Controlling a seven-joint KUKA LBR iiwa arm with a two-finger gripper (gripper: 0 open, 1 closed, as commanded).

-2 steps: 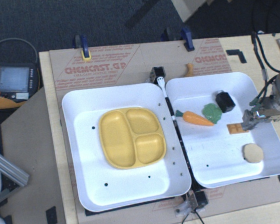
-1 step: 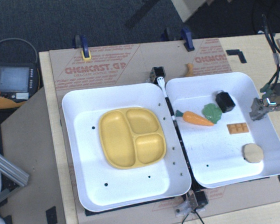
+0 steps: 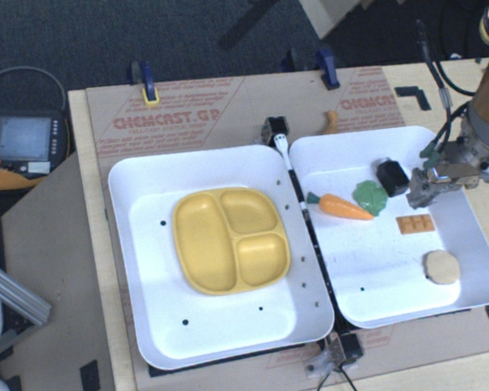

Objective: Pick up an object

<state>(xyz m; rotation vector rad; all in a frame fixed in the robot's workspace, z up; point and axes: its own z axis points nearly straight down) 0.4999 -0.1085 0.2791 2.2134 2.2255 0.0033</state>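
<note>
Camera view: we read "CHEMCAST" in red on the brown cardboard sheet (image 3: 217, 106) behind the shallow white right bin (image 3: 388, 301). In that bin lie an orange toy carrot (image 3: 344, 207), green leafy piece (image 3: 370, 195), black block (image 3: 391, 176), tan waffle square (image 3: 415, 224) and pale round biscuit (image 3: 441, 266). The grey two-finger gripper (image 3: 421, 194) hovers just right of the black block; whether it is open or closed we cannot tell. Left of that bin, the shallow white left bin (image 3: 148, 271) holds a yellow divided plastic plate (image 3: 229, 238).

- "CHEMCAST GP" is printed in red on the brown protective sheet (image 3: 217, 106) covering the bench, above the left bin.
- The same red wording, partly cut off, is repeated on that sheet above the right bin.
- Smaller red print beneath is illegible.
</note>
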